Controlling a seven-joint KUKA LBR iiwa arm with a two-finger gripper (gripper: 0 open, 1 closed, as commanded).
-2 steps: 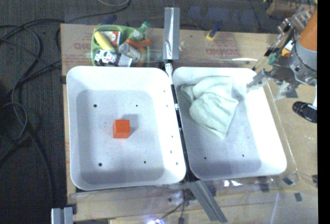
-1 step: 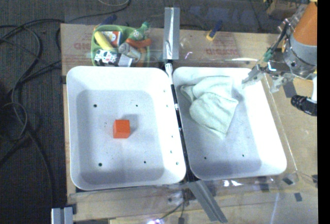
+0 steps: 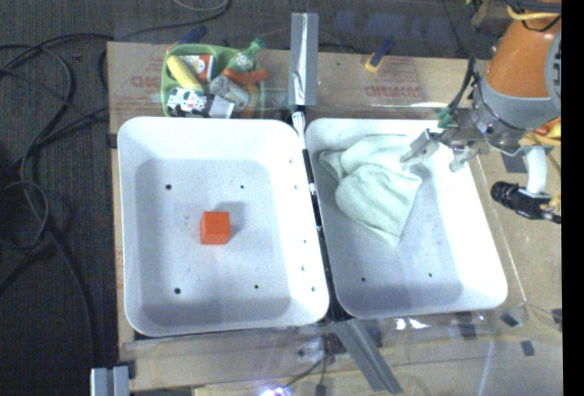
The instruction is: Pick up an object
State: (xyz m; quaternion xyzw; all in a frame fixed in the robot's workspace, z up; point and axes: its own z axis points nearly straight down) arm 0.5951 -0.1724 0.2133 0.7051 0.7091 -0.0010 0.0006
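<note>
Front and nearest, the right bin (image 3: 474, 289) shows bare floor along its near rim; further back a crumpled white cloth (image 3: 376, 189) lies in it. The pincer (image 3: 441, 148) hovers at the cloth's far right edge, fingers spread, gripping nothing. Best bet: drop straight onto a raised fold, then close. The orange block (image 3: 215, 227) sits alone in the left bin (image 3: 146, 230).

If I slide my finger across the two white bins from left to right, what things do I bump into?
Orange block in the left bin → grey divider strip between the bins → crumpled white cloth in the right bin → the robot's hand over that bin's far right corner.
</note>
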